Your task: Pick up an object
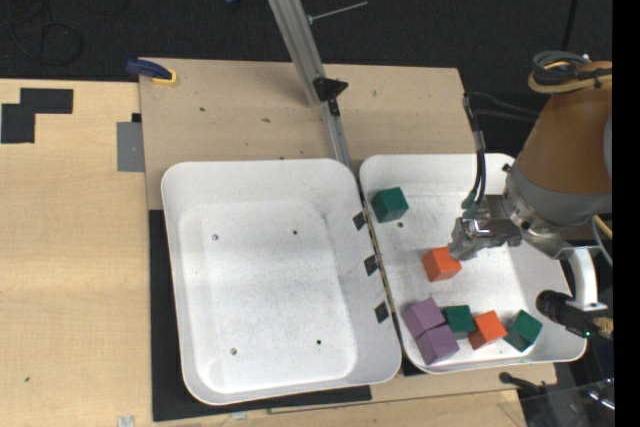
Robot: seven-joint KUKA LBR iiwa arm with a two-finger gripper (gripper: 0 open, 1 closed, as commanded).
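Observation:
The right bin (430,177) holds several small blocks. An orange block (440,264) lies near its middle, and my gripper (468,241) hangs just above and to the right of it, close to its top corner. The block is not between the fingers as far as the view shows. A green block (389,204) sits at the bin's back left. Along the front lie two purple blocks (430,329), a green block (459,319), another orange block (488,328) and a green block (523,330).
The left bin (190,190) lies beside the right one, with black clips (370,264) along the shared rim. A slanted aluminium bar (296,30) rises behind the bins. The arm's bulky orange-banded body (565,155) covers the right bin's far right side.

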